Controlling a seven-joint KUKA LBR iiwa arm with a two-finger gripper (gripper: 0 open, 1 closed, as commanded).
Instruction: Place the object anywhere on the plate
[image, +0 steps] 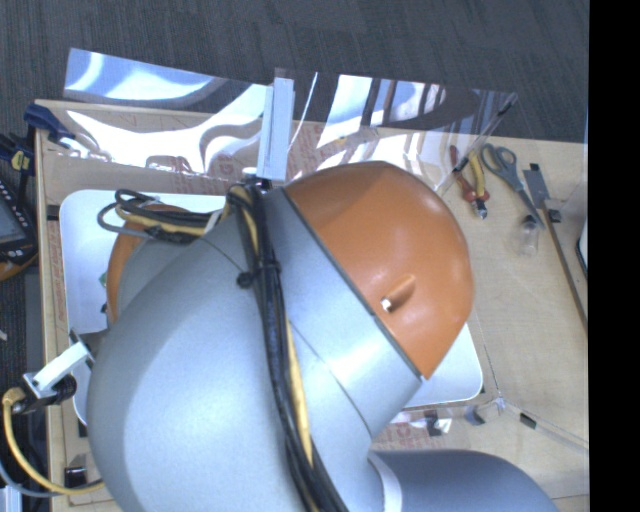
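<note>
Your view is mostly blocked. The arm fills the middle of the frame, grey casing with the orange band bulging toward the lens, and a black and yellow cable bundle running down its back.

Under it, you get slivers of a white bin at left and a corner of the bin at right. An orange-brown curved edge peeks out beside the left bin's inner wall; possibly the plate, but too little shows to be sure.

Pincer: buried beneath the arm. You cannot tell its state, or whether it grips or touches anything.

Object: cannot be located; whatever lies in the bins is covered.

Past the arm, upper right on the bench: pliers and scissors. Along the back, a shiny reflective strip.
</note>
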